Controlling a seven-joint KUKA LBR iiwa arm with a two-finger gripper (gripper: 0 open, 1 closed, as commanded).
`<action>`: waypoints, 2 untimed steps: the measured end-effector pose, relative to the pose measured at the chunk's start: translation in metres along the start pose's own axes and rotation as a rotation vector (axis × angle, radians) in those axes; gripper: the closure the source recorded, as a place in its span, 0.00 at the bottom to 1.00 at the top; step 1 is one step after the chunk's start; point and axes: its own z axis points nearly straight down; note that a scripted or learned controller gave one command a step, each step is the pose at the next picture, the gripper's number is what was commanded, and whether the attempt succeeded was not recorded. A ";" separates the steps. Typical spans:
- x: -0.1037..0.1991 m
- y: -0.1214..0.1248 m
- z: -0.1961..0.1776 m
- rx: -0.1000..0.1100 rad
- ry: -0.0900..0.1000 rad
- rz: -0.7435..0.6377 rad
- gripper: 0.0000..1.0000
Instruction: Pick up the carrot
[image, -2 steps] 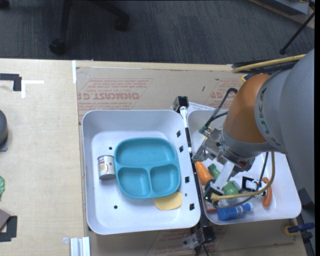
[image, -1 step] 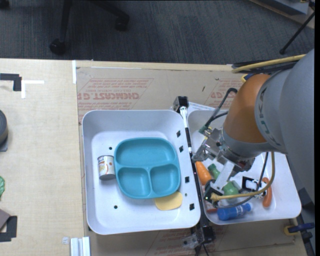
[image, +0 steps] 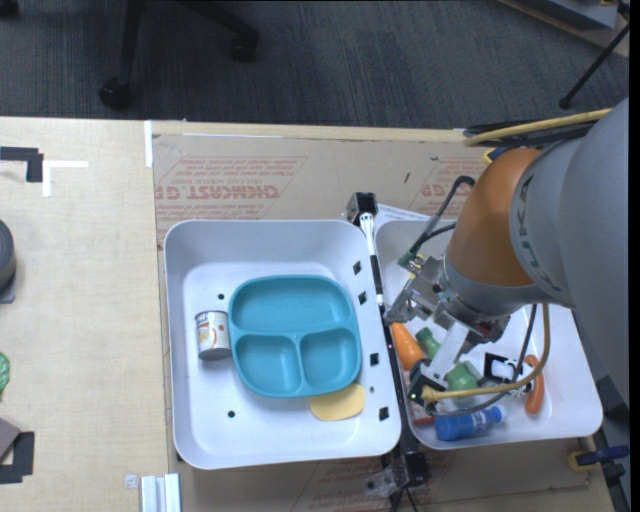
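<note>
Two white bins: the left bin (image: 180, 300) and the right bin (image: 575, 400). One teal divided plate (image: 295, 335), one small can (image: 212, 334), one yellow piece (image: 338, 404), one carrot (image: 406, 346), one blue bottle (image: 467, 424).

The bins (image: 185, 400) look like smooth white plastic, slightly glossy. The teal plate (image: 295, 335) is smooth matt plastic. The carrot (image: 406, 346) looks plastic and glossy. The can (image: 212, 334) shows a metal rim. Brown cardboard (image: 260, 180) lies matt beneath.
</note>
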 end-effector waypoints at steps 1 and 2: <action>0.000 0.000 0.000 0.000 0.000 0.000 0.00; 0.000 0.000 0.000 0.000 0.000 0.000 0.00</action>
